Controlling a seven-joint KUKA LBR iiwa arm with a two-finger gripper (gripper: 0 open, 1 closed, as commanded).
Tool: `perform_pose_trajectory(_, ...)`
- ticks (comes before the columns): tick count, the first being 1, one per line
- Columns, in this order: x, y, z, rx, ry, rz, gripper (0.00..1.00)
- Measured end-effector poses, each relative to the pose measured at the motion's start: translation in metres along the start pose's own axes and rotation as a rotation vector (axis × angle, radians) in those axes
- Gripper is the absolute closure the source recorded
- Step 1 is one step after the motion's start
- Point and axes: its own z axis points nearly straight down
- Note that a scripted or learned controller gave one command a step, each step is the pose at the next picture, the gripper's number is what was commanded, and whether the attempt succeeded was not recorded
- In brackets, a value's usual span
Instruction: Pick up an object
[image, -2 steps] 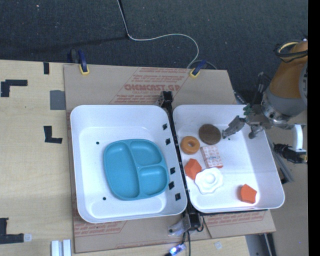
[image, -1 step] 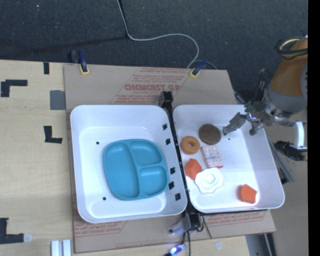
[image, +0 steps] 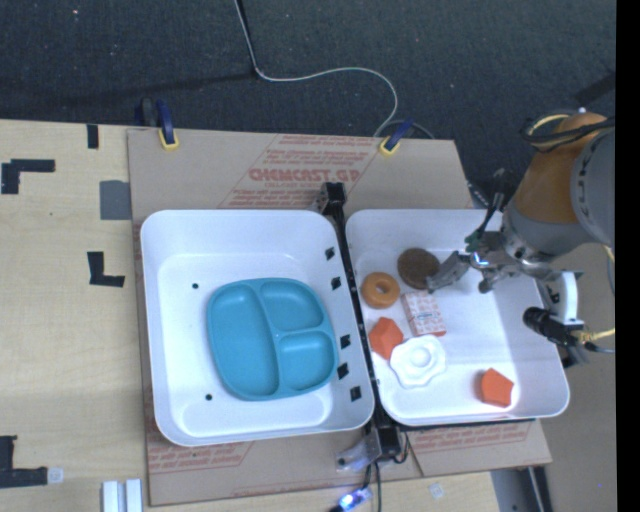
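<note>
nothing is held yet; the gripper (image: 462, 268) is poised just right of the brown disc (image: 417, 266). whether its fingers are spread cannot be told. the grasp and lift remain to be done.

Right bin (image: 520, 335) centre-right floor open; items crowd left side; blue tray (image: 272, 336) fills left bin (image: 170, 250).

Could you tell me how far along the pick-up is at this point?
Nothing looks picked yet. In the right bin, the donut, brown disc, packet, white flower piece and two orange blocks all lie on the floor. The blue tray sits in the left bin. In hand: the gripper is low beside the disc, holding nothing visible. Left: grasp and lift.
</note>
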Motion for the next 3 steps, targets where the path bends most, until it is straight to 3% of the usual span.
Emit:
perform_pose_trajectory(1,0.000,0.002,0.045,-0.012,-0.002,0.001,0.00)
perform_pose_trajectory(2,0.002,0.006,0.028,-0.020,0.002,-0.002,1.00)
perform_pose_trajectory(3,0.002,-0.003,-0.025,-0.011,-0.002,0.000,1.00)
